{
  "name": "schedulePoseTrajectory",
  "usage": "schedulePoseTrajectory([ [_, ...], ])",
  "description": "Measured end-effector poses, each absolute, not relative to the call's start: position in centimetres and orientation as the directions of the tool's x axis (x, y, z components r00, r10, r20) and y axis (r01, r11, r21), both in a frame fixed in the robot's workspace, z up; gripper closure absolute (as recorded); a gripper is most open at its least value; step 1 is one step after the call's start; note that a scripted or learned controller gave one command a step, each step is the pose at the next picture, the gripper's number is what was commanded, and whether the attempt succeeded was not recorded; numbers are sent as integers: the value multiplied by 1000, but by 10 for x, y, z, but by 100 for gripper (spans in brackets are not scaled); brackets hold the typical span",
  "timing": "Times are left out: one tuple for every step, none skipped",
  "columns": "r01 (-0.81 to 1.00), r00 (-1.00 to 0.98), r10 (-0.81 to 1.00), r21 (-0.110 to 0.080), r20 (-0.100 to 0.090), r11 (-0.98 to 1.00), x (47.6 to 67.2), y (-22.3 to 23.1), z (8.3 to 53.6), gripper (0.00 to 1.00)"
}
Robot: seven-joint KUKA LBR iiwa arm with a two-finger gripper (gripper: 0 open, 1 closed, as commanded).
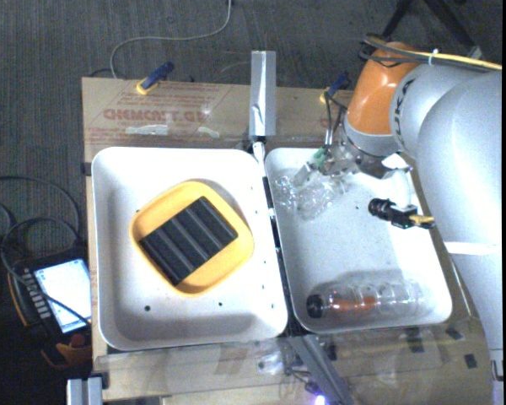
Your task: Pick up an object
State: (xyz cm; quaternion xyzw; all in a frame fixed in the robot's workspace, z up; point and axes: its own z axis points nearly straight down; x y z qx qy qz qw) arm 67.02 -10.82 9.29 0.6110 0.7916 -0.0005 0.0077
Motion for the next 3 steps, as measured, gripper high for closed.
schedulePoseTrajectory([
  [967, -254, 967, 14, -17, 254, 672, -109, 107, 100],
  [900, -435, 900, 8, -15, 436, 671, -13, 190, 100],
  [893, -450, 893, 0, -4, 450, 669, 9, 185, 100],
])
